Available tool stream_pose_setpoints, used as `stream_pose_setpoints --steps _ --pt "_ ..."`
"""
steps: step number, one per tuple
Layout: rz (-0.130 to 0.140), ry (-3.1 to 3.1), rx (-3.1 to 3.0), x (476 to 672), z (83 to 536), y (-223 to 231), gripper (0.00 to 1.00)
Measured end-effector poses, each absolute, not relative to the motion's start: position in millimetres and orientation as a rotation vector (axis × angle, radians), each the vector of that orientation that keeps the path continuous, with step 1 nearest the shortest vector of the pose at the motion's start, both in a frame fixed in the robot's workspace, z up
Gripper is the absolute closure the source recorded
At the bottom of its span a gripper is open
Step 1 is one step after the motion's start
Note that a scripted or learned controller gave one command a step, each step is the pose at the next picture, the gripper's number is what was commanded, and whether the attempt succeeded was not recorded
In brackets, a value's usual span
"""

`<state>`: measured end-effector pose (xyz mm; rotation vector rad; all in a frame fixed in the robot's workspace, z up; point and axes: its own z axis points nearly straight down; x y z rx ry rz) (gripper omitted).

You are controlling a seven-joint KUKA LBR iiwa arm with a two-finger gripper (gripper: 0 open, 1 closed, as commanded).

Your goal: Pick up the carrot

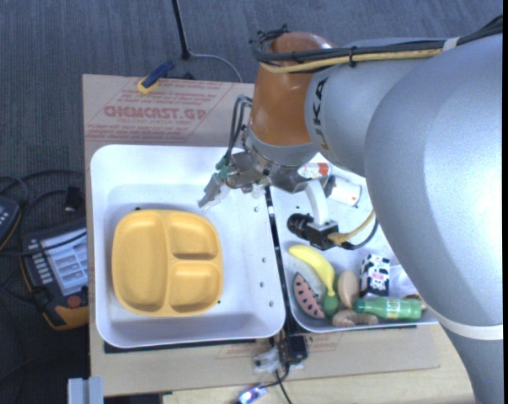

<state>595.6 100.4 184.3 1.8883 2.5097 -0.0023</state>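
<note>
My gripper hangs over the far right part of the left bin, just beyond the yellow divided plate. Nothing shows in its grasp. The big grey arm with its orange band covers much of the right bin. A small orange-red piece peeks out beside a white thing at the far side of the right bin. It is too hidden to tell whether it is the carrot.
The near end of the right bin holds a banana, a watermelon slice, a green bottle, a black-and-white carton and a tan lump. The bins' shared wall runs beside the gripper.
</note>
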Motion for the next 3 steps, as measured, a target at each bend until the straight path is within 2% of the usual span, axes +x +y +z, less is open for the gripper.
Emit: stream_pose_setpoints --steps 1,2,3 --pt "0.015 2.711 1.561 558.1 90.7 119.8 0.00" --pt "0.016 2.701 1.562 560.1 101.7 117.2 1.00" --pt "0.007 2.697 1.580 556.2 161.9 168.4 1.00"
